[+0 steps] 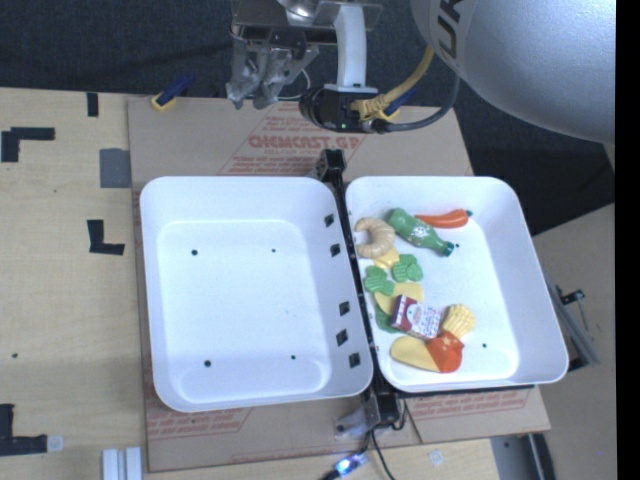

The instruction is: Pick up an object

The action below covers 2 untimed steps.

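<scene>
Overhead, the grey arm (520,38) filled the one-to-two o'clock corner, its claw (262,86) hanging at twelve o'clock above the tabletop (60,298), beyond the bins' far edge; whether it was wide or narrow I cannot tell, and nothing showed in it. Below lay a cardboard sheet (290,148) bearing two white bins. The left bin (160,298) sat toward nine o'clock, the right bin (530,298) toward three o'clock, touching along a clipped seam. The toys clustered in the right bin's left half (a loose heap): a green bottle (418,231) and orange chilli (443,218) at its twelve o'clock, a croissant (375,236) beside them, green leaves (382,276) at centre, then a red packet (415,316), corn (459,319) and a yellow-and-red piece (425,353) toward six o'clock.
</scene>
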{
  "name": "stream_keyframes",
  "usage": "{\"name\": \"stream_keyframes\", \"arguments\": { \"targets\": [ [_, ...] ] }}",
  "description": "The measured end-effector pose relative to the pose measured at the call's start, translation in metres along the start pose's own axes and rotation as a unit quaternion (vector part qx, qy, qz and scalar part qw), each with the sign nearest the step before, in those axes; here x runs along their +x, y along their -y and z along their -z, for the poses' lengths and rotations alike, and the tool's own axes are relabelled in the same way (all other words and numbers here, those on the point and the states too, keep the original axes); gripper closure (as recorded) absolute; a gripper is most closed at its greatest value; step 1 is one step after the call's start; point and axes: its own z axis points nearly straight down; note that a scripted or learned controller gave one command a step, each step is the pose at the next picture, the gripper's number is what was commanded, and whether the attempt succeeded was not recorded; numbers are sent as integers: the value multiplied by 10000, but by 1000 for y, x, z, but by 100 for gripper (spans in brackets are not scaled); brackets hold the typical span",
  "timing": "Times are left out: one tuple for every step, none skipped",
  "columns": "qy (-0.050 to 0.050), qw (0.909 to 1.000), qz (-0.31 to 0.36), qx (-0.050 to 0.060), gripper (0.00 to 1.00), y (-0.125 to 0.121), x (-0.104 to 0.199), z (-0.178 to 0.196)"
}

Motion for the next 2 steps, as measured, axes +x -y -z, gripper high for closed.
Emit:
{"name": "stream_keyframes", "arguments": {
  "targets": [
    [3, 10000, -1, 5, 0, 0, 0, -1],
    [6, 10000, 12, 4, 100, 0, 1, 10]
  ]
}}
